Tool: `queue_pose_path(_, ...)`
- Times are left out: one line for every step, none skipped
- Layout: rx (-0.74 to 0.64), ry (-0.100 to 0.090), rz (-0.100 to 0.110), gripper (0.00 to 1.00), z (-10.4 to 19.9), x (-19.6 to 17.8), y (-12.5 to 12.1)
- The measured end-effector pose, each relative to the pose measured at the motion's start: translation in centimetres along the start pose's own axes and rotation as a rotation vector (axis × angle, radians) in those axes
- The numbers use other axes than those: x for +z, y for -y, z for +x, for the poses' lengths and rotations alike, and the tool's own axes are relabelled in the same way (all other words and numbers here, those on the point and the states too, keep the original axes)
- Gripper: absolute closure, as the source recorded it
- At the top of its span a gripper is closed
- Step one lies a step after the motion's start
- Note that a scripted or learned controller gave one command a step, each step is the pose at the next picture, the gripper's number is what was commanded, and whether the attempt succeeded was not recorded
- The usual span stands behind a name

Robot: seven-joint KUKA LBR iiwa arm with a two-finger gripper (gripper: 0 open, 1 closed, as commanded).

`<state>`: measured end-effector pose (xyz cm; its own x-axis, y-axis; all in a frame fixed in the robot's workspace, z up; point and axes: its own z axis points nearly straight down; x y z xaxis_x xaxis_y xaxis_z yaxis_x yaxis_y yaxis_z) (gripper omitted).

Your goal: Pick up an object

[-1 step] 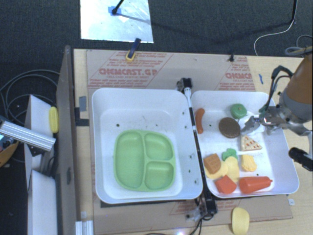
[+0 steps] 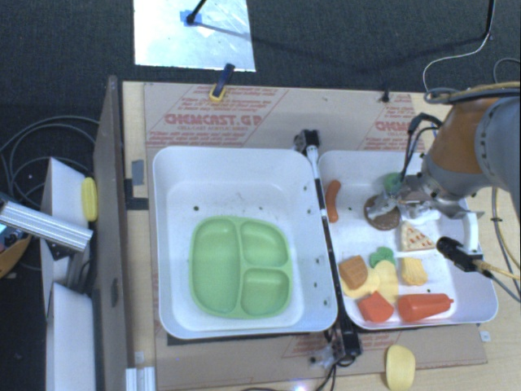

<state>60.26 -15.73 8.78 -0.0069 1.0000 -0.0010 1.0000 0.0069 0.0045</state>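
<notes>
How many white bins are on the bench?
2. The left bin holds a green divided plate. The right bin holds toy food pieces, and the arm reaches into it.

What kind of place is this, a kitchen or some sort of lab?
Most likely a robotics lab, not a kitchen: a grey robot arm reaches over two white bins, the food looks like plastic toys, and loose cables trail around the bench.
</notes>
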Motion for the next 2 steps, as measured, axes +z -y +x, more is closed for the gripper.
queue_pose_path(0.014,0.002,0.041,0.0,0.3,0.1,-4.5)
queue_pose_path(0.007,0.006,0.006,1.0,0.5,-1.0,-5.0)
